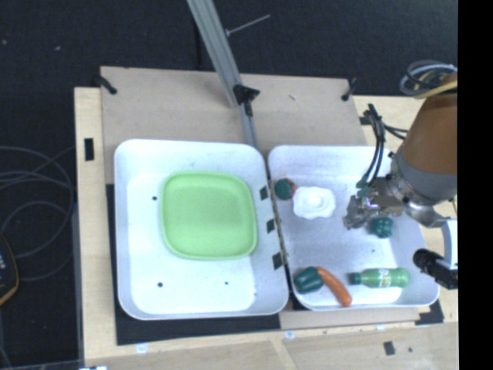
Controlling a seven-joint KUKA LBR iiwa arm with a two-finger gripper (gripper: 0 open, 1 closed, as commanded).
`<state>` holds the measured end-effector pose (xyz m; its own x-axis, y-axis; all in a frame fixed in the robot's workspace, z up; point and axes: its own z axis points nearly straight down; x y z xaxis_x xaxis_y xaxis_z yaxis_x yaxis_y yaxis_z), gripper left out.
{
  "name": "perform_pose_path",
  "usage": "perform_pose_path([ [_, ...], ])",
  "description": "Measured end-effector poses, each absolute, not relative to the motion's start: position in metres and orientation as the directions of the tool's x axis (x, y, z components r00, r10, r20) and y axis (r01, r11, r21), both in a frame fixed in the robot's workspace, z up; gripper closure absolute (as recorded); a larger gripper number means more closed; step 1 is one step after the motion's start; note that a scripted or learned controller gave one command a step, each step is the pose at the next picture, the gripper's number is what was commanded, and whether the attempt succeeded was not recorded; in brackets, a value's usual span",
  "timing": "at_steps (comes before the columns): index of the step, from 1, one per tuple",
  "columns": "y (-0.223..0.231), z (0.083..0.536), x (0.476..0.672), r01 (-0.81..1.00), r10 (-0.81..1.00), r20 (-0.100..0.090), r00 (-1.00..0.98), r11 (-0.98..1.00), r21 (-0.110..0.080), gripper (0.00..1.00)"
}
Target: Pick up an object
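Note:
The right bin [339, 160] holds a white lumpy object [313, 203], a small dark green ball [284, 189], a green block [308, 280], an orange sausage-shaped toy [335, 286], a green bottle [379, 278] lying on its side, and a small teal object [380, 226]. My gripper [359, 213] hangs low over the right side of this bin, just left of the teal object and right of the white object. Nothing shows between its fingers.
The left bin [139, 230] holds a light green square plate [208, 214]. A grey metal pole [219, 48] slants down to the divider between the bins. The arm's orange band [435, 133] and cables [375, 149] stand over the right bin's right edge.

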<state>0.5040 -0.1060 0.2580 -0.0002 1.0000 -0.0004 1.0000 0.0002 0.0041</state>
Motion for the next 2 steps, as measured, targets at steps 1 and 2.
perform_pose_path([
  [1,-0.055,0.265,0.517,1.0,1.0,0.001,-0.004,0.004,0.001,1.0],
  [2,-0.016,0.263,0.531,1.0,1.0,0.001,-0.003,0.003,0.0,1.0],
])
